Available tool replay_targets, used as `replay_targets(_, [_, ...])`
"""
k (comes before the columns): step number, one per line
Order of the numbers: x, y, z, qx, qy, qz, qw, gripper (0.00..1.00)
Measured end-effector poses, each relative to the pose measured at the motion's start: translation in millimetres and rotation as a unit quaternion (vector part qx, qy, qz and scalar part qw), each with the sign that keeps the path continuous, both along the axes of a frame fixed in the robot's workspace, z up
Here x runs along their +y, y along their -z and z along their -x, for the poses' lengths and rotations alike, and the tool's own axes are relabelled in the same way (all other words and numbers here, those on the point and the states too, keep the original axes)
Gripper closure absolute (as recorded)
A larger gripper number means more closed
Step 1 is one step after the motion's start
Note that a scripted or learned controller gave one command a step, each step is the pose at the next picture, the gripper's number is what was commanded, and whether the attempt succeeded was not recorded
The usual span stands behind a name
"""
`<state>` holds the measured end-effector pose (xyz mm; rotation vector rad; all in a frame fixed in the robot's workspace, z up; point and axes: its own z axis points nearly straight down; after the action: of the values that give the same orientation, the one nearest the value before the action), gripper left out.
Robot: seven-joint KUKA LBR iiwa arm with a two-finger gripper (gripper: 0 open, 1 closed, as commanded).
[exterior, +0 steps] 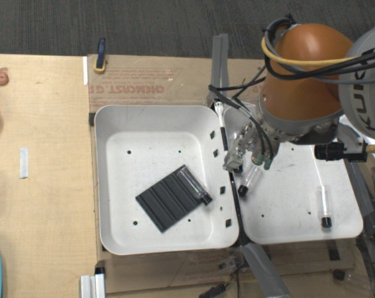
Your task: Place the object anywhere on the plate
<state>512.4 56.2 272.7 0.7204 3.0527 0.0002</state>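
Gripper (244, 160) over right bin (343, 225), seemingly pinching a tube (248, 180); plate (169, 198) in left bin (113, 166).

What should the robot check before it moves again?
1. Black ridged plate lies flat in the left bin: ok.
2. Room on the plate: an edge pen lies along its right side, the rest is bare: ok.
3. End effector holds the near pen: cannot tell.
4. End effector above the plate: not ok, it hangs at the right bin.
5. Far pen lies out of the way: ok.
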Motion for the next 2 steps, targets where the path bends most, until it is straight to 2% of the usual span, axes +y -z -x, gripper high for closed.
replay_targets(1, [-32,70,-60,0.002,-0.073,-0.0002,0.9973,1.00])
replay_targets(2, [-78,67,-71,0.001,-0.190,0.0001,0.9817,1.00])
